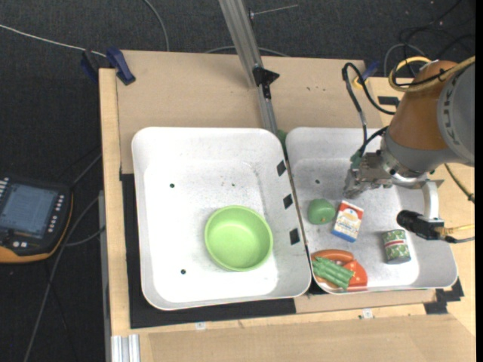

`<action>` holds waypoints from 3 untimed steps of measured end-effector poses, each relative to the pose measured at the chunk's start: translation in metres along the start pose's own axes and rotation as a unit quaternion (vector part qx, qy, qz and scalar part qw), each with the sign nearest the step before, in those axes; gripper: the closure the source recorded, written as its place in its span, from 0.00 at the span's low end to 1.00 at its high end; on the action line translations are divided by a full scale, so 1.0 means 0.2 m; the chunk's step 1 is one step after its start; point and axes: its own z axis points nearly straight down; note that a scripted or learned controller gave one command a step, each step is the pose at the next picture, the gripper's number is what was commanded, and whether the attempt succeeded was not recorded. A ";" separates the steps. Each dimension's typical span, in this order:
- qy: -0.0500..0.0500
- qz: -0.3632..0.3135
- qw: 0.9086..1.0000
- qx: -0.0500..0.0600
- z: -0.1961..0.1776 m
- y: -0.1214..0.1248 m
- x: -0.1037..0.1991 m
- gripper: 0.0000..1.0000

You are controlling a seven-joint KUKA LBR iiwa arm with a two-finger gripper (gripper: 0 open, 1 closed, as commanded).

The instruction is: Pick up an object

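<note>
Tan counter (204,89) on dark carpet, bearing two white bins; green bowl (238,237) in the left bin (162,157). Claw (361,181) low over the right bin (317,145), grip state impossible to tell. Small carton (348,222) just below it, green ball (321,211) beside, can (395,246) nearer the rim.

The arm (445,119) is grey with a broad orange band, black cables looping beside its dark metal claw (367,173).

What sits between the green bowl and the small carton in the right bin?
A green apple-like fruit lies between the green bowl and the carton, past the bins' divider, in the camera view.
</note>
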 end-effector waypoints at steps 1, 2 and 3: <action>0.000 0.000 1.000 -0.001 -0.22 0.03 -0.02 1.00; 0.000 0.000 1.000 -0.001 -0.52 0.04 0.02 1.00; 0.000 0.000 1.000 0.000 -0.56 0.04 0.02 1.00</action>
